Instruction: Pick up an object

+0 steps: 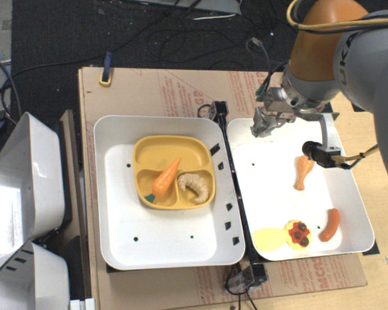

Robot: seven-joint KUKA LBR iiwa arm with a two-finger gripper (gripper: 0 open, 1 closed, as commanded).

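My gripper [265, 124] hangs over the far left corner of the right bin [271, 173], with nothing seen under it. An orange toy drumstick [302, 172] lies in the middle of that bin, to the right of and nearer than the gripper. A red-orange sausage [329, 225] lies near the bin's right front edge. Beside it sits a flat yellow piece [270, 239] with a red berry cluster [299, 233] on its right end. In the left bin [116, 225], a yellow divided plate [149, 148] holds an orange carrot [167, 177] and a pale shrimp [195, 186].
A black cable end [318, 154] hangs from the arm just right of the drumstick. Black clips [227, 173] line the seam between the two bins. White tubs [26, 186] stand off the bench at the left.
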